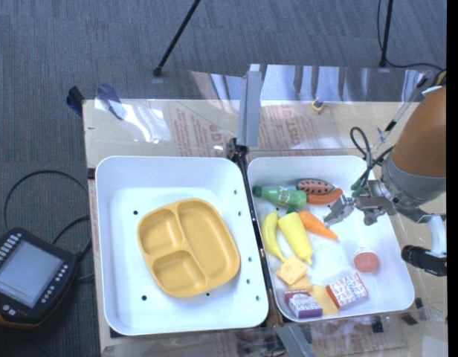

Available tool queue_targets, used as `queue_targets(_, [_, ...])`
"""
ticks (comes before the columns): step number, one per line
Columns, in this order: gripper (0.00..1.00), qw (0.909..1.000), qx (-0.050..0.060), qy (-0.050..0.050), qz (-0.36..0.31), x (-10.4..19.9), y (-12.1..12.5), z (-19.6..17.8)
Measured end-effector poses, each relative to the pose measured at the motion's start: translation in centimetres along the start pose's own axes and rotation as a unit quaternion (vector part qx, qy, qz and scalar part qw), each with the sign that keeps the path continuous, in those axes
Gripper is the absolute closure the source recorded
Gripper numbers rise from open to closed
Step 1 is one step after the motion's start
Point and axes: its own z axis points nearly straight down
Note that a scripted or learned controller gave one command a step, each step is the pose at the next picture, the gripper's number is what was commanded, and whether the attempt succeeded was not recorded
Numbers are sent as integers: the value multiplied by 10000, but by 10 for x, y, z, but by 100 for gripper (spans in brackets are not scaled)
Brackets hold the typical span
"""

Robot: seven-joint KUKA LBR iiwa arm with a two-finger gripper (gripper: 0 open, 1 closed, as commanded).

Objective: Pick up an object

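arm: the grey kuka arm with its orange band point(428, 129) reaches in from the right, over the right bin.
gripper: the gripper point(346, 208) hangs above the upper middle of the right bin, its fingers slightly parted with nothing between them.
right bin: the shallow white bin point(389, 292) holds a scatter of toy foods.
nearest object: an orange carrot point(318, 226) lies just left of and below the gripper, apart from its fingers.
left column: a yellow banana point(270, 235) lies beside a yellow corn cob point(296, 235); the two are close together, near the bin's left wall.
top of bin: a green bottle point(282, 195) lies on its side, with a watermelon slice point(314, 187) and a red-orange sausage shape point(324, 197) just to its right.
lower area: a yellow cheese wedge point(292, 271) sits under the corn cob; two small printed boxes, one point(303, 303) and another point(347, 291), lie near the front wall.
right side: a round pink-red piece point(366, 261) lies alone, below the gripper.
left bin: the left bin point(114, 259) holds a yellow divided plate point(188, 247) with three compartments.
off the bench: a teach pendant point(28, 274) with a screen lies on the floor at the left.
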Motion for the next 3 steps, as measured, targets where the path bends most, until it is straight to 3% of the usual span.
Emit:
queue_targets(1, [0,9936,1,0,-1129,-19,32,105])
queue_targets(2, [100,9939,-5,5,-1100,-21,32,94])
queue_targets(3, [100,9932,-63,-23,-1165,18,29,-13])
